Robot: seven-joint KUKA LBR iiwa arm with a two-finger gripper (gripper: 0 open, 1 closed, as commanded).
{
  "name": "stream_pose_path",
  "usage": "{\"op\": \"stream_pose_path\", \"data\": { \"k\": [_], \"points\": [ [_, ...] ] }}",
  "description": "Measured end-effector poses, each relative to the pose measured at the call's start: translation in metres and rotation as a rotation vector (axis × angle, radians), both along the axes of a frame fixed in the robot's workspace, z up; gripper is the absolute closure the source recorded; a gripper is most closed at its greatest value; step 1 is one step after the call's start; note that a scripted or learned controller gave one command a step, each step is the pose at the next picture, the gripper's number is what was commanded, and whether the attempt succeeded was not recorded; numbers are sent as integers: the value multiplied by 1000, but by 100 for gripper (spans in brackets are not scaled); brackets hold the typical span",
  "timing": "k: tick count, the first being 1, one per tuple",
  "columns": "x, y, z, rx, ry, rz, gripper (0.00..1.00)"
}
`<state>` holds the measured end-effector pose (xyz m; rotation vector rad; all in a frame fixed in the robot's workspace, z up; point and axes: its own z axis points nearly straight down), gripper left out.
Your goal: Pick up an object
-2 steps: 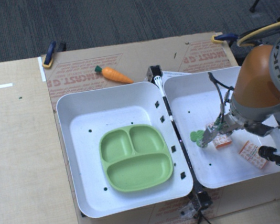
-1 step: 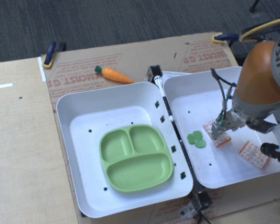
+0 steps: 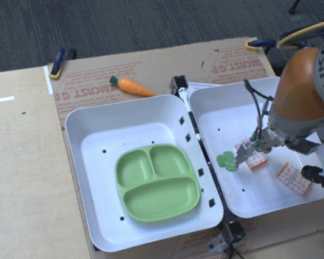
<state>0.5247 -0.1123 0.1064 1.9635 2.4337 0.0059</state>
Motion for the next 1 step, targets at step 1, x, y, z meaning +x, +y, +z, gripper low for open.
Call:
{"op": "stream_pose_path", "data": {
  "k": [1],
  "points": [
    [1,0,10,0,-2,-2,100]
  ]
}}
